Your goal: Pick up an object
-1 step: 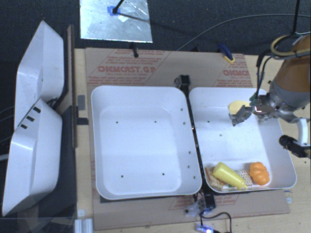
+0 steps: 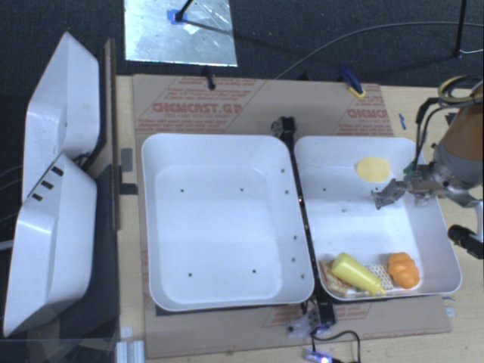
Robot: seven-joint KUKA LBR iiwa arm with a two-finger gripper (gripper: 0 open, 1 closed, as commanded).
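Note:
The right bin [image 2: 344, 225] holds a pale yellow flat disc [image 2: 373, 169] near its back, a yellow bottle-shaped object [image 2: 355, 272] lying at the front, an orange pumpkin-like object [image 2: 403, 269] beside it, and a white meshed piece [image 2: 380, 276] between them. My gripper [image 2: 388, 194] hangs over the right bin's right side, just in front of the disc, with nothing seen between its fingers. The arm reaches in from the right edge.
The left bin [image 2: 219, 218] sits beside the right one on a brown cardboard sheet [image 2: 197, 104]. Two more white bins [image 2: 53, 180] are stacked at the far left. A shiny metal plate [image 2: 179, 20] lies behind the bench, and cables run at the right.

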